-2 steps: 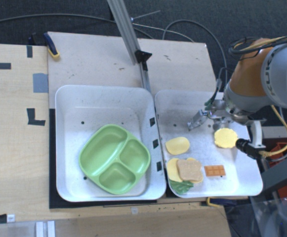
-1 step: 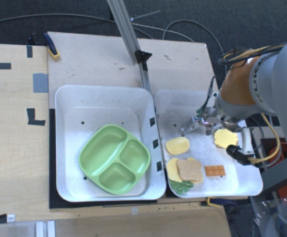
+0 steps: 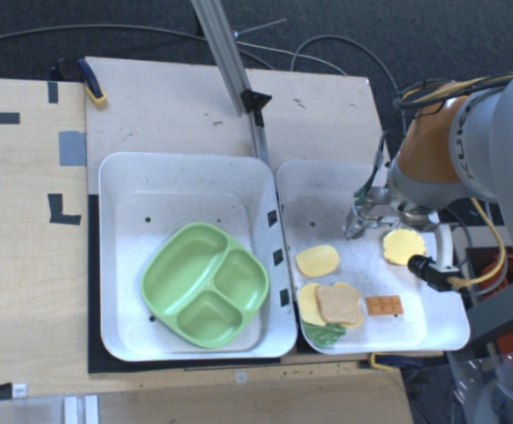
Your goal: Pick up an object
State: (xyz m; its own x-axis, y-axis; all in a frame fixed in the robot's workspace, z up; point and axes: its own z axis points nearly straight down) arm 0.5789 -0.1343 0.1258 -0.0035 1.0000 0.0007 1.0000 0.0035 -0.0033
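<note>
Bare floor behind food pieces (image 3: 340,299)

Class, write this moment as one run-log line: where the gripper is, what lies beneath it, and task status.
gripper: low in right bin | nearest: yellow oval piece | green divided plate: left bin | nothing seen held

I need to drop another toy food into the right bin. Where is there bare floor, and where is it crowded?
Bare: the right bin's far-left part, beyond the yellow oval piece. Crowded: near edge, with bread slice and orange cracker; gripper over the middle.
</note>
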